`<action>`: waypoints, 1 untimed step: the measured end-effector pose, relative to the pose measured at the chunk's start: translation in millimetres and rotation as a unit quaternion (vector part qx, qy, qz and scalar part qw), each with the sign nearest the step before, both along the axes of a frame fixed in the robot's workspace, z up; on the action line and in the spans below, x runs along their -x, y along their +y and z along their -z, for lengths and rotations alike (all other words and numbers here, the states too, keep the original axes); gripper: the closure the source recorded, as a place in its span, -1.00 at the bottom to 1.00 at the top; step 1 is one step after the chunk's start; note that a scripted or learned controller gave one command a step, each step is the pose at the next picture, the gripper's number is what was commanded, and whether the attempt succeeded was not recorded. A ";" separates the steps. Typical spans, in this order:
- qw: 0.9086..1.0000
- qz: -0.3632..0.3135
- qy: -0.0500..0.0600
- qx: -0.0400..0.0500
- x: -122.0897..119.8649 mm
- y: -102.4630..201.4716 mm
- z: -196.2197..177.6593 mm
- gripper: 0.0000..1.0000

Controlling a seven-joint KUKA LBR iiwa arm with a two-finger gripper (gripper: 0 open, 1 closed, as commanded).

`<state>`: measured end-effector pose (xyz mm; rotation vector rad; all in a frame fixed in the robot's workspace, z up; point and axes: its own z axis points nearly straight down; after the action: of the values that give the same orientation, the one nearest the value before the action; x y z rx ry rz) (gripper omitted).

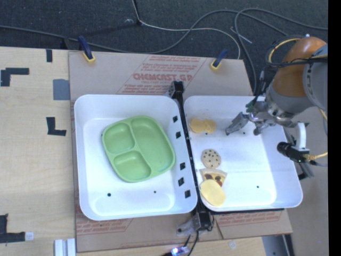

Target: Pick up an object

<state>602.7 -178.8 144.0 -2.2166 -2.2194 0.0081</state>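
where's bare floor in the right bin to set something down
Bare floor lies in the right white bin, right of the round chocolate-chip cookie and below the hand. It is crowded along the divider, where the pale yellow wafers, cookie and yellow wedge line up.

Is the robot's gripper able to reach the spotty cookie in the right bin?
Probably yes. The gripper hovers over the right bin, and the spotty cookie lies on open white floor down-left of it, apart from the other food pieces, with nothing between them.
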 end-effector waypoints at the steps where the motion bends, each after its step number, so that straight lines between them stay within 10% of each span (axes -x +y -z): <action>1: 1.000 0.000 -0.001 0.000 1.4 0.9 54.3 -1.00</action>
<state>601.3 -178.0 89.7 -2.2171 -2.2205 0.0072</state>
